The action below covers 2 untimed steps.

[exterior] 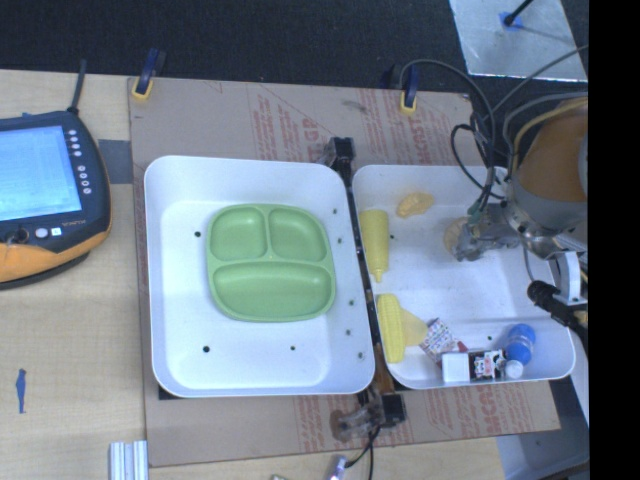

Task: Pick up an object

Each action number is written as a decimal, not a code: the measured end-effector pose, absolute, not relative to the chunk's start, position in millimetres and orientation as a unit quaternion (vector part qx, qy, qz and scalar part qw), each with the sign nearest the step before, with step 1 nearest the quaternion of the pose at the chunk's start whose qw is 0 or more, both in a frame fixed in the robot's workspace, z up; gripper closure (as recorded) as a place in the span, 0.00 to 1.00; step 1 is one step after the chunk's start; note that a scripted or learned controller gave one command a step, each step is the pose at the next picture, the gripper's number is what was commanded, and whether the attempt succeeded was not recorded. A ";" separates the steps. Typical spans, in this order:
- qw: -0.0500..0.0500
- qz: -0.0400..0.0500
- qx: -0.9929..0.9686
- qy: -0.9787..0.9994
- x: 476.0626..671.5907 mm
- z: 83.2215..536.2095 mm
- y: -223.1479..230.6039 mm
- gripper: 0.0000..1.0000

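Note:
My gripper (470, 240) reaches down into the right bin (480, 298) at its upper right, under the grey wrist. It sits right at a small tan object (456, 234) lying on the bin floor. A yellow piece (414, 204) lies just left of it. Two corn cobs rest along the bin's left wall, one upper (375, 242) and one lower (391, 326). A crumpled wrapper (437, 336), a small white box (458, 368) and a blue-capped bottle (518, 346) lie along the bin's near edge.
The left bin (175, 268) holds a green divided plate (270, 262). A tablet pendant (45, 193) lies on the bench at far left. Black cables (470, 118) loop above the right bin near the arm. Clamps hold the cardboard base at its back edge.

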<state>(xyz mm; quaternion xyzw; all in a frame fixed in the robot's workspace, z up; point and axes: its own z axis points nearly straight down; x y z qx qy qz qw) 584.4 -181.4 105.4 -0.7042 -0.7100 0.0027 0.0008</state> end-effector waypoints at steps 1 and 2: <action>0.000 0.000 -0.706 -0.708 599.7 177.2 -203.6 1.00; 0.001 0.001 -0.707 -0.708 599.3 176.4 -203.3 0.00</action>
